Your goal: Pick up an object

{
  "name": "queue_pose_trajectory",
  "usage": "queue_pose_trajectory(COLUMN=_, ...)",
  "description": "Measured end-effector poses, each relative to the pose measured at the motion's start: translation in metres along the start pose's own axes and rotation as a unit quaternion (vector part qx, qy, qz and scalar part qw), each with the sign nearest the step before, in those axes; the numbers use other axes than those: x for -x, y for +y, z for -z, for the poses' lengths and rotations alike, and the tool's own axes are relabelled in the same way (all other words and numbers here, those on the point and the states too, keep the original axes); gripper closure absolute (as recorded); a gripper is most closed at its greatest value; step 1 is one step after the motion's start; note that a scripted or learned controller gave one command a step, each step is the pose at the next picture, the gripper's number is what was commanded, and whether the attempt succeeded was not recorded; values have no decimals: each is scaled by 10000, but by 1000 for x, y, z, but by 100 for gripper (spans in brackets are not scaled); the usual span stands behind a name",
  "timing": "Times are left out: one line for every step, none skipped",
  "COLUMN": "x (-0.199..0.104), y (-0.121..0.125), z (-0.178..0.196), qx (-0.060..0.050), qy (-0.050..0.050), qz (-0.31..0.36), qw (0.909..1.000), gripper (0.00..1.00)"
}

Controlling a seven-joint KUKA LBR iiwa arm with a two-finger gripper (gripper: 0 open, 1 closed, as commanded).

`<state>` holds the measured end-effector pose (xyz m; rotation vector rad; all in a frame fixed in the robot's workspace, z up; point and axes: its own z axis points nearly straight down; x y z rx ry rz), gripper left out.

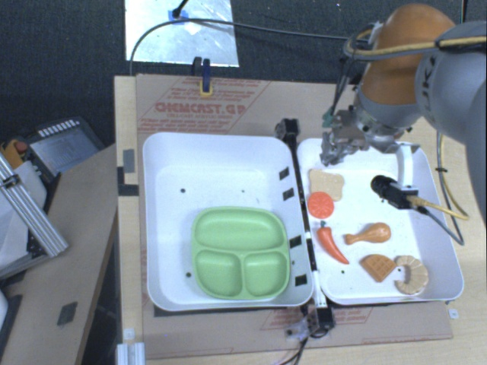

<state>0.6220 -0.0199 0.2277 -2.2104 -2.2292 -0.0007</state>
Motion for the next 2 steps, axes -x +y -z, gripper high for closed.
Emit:
queue_pose_trajectory(x=-53, y=-11, z=8, qx=8, qy=0, qz=4, qw=10000, gripper=100)
queue_pose_trajectory(x=-105, y=-17, z=-8, qx=1, qy=1, qz=4, qw=10000, gripper=100)
